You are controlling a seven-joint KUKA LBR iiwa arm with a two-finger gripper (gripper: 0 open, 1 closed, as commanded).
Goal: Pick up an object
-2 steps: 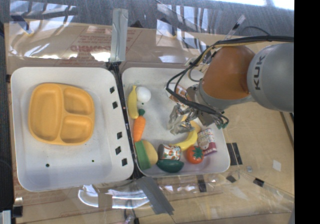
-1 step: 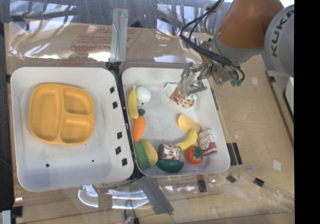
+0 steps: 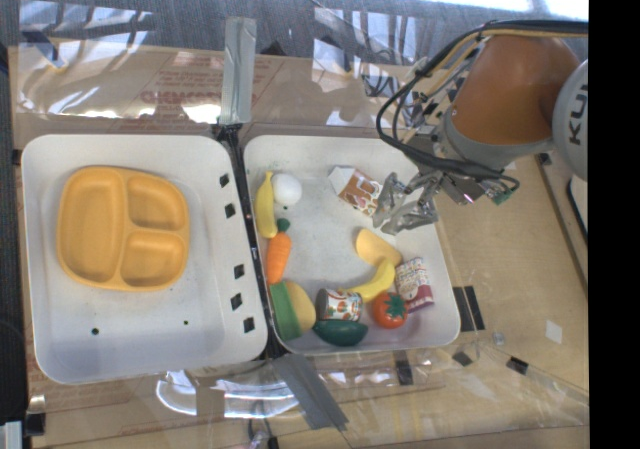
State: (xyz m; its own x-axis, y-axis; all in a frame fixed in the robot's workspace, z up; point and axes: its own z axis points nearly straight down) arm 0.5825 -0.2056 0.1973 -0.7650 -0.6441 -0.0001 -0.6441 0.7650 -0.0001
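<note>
- Toys fill your right bin (image 3: pixel 445 282): a banana (image 3: pixel 264 205), a white egg (image 3: pixel 287 190), a carrot (image 3: pixel 278 254), a tomato (image 3: pixel 389 311), a small can (image 3: pixel 340 305) and a green pepper (image 3: pixel 340 333).
- Your gripper (image 3: pixel 408 205) hangs over the right side of that bin, just beside a small snack packet (image 3: pixel 357 189).
- You cannot tell from this view if it is spread apart or pressed together.
- Your left bin (image 3: pixel 120 337) holds a yellow tray (image 3: pixel 122 228) with three parts.
</note>
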